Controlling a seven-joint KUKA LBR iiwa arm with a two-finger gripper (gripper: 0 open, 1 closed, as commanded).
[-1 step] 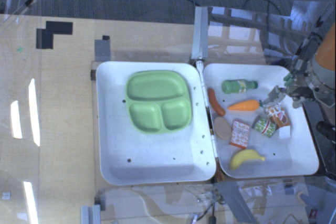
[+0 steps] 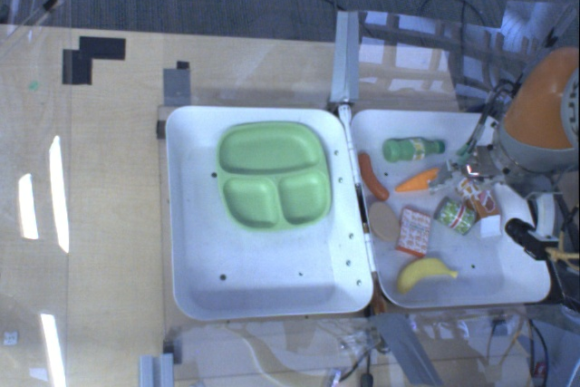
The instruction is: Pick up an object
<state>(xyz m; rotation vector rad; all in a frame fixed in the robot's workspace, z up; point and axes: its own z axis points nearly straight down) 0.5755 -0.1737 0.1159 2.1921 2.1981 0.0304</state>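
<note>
Camera view: the gripper [image 2: 464, 169] hangs low over the right bin [image 2: 526, 285], at the clutter by the carrot [image 2: 418, 181] and small can [image 2: 450, 213]; whether it grips anything I cannot tell. Nothing looks lifted, so the pick seems undone. The arm [image 2: 544, 113] hides the bin's right side.

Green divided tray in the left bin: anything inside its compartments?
The green divided tray sits in the left bin; all three compartments look bare. Whatever lies beneath the tray is covered and cannot be seen.
</note>
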